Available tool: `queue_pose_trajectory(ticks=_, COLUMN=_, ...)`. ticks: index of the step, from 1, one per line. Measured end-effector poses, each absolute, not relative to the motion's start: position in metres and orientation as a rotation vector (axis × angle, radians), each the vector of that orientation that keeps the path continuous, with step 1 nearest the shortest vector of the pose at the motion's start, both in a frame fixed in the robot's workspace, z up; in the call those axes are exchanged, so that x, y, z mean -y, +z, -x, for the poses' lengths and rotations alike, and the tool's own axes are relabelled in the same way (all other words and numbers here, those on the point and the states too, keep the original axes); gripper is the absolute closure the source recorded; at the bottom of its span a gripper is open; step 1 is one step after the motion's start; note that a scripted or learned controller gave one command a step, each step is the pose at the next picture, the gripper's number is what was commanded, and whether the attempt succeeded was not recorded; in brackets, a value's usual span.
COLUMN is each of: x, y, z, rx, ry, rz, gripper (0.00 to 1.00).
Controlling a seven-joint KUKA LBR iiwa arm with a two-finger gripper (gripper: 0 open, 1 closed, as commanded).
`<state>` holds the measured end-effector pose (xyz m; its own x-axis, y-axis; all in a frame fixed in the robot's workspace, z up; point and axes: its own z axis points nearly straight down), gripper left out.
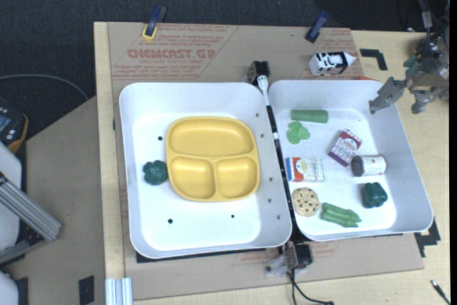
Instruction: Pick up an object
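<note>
Pincer [401,100] spread wide and empty, up over far rim of right bin [421,205]. Nearest below: red packet [344,147], white can [368,165] (both lying flat). Seemingly approach step; next calls for centring, then descending.

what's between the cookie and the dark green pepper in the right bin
In the camera view, a light green pea pod lies between the cookie and the dark green pepper, slightly nearer the front edge.

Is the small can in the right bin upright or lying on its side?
On its side. The can shows its long white body running left-right, with its dark end facing left, near the red packet.
</note>
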<state>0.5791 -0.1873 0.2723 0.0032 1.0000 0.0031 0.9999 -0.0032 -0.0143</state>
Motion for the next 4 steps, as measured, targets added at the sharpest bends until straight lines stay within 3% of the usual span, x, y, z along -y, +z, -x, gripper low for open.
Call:
queue_pose_trajectory(ticks=1, x=0.186, y=0.28, z=-0.581, rx=2.221, ry=0.001, rz=2.221, gripper=0.0)
queue_pose_trajectory(ticks=2, x=0.181, y=0.227, z=-0.572, rx=2.217, ry=0.004, rz=2.218, gripper=0.0)
queue_pose_trajectory(ticks=4, x=0.182, y=0.121, z=-0.573, rx=2.216, ry=0.006, rz=2.217, gripper=0.0)
